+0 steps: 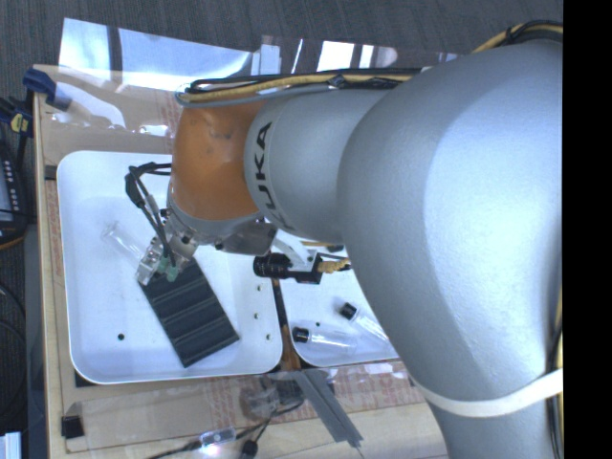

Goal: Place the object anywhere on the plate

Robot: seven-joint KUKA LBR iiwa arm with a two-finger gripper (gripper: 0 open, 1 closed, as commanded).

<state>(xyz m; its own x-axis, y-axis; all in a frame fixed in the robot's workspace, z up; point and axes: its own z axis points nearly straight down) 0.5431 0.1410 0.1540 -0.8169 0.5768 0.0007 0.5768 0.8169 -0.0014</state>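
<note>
You see the gripper (158,264) over the left bin (76,256), touching a dark ribbed plate (191,314); its opening is unclear.

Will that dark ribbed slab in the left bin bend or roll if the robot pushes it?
The slab looks flat and straight-edged, so it is probably stiff and would slide, not roll. Its ribs may give some grip. The bin looks smooth, so it might skid.

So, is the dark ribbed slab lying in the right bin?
No, the slab lies in the left bin, just below the gripper.
</note>
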